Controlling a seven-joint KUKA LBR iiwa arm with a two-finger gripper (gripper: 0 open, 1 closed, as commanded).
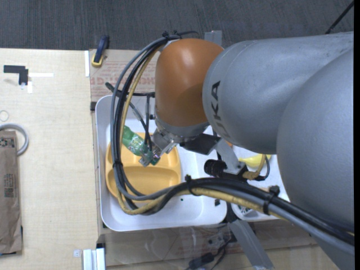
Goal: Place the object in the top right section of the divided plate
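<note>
Step in hand, as judged: carrying the object to the plate's top right section and setting it down. To do it well: come down straight over that compartment, keep clear of the divider ridges, release low so the piece does not bounce into a neighbouring section, then lift straight up so the cables do not drag the plate

Nearest the camera: the grey arm (292,111) fills the 3 o'clock half, orange band (183,83) toward centre. Black and yellow cables (121,145) loop from 12 o'clock down past the plate to 6 o'clock

Tool (153,156): mostly hidden under the wrist. Cannot tell its state or whether it has hold of anything

Green object (133,140): lies at the plate's 11 o'clock part, just beside the tool tip. Touching or gripped – cannot tell

Yellow divided plate (152,179): sits in the white bin (104,167), toward its 9 o'clock wall; one broad compartment at 6 o'clock looks bare. Which section the green piece is over is unclear

Second bin, 4 o'clock: a yellow item (254,161) peeks from under the arm

Farther: bench (50,122) at 9 o'clock, brown packet (10,190) at its edge
</note>
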